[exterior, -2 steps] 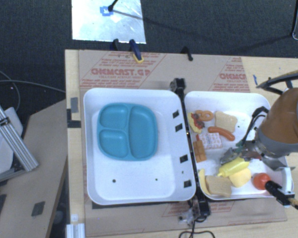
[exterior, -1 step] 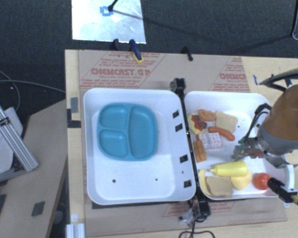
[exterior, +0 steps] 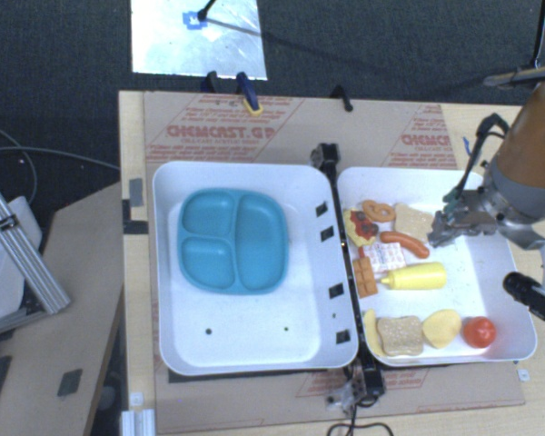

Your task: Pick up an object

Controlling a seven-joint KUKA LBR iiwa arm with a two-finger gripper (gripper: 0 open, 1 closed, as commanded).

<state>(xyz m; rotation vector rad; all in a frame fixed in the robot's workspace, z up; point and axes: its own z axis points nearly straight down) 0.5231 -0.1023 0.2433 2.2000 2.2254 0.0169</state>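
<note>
The right white bin (exterior: 504,284) holds toy food: a pretzel (exterior: 378,211), a cracker or toast piece (exterior: 412,218), a hot dog sausage (exterior: 404,242), a yellow mustard bottle (exterior: 414,277), a slice of bread (exterior: 401,334), a yellow potato-like piece (exterior: 441,327) and a red tomato (exterior: 479,331). My gripper (exterior: 447,225) hangs at the bin's upper right part, just right of the sausage and the cracker, with nothing visibly between its fingers. The arm comes in from the right edge.
The left white bin (exterior: 191,334) holds a blue divided plate (exterior: 233,242). A black divider with clips (exterior: 338,243) runs between the bins. Cardboard lies under both bins. An orange strip (exterior: 367,282) and a printed card (exterior: 383,257) lie near the mustard bottle.
</note>
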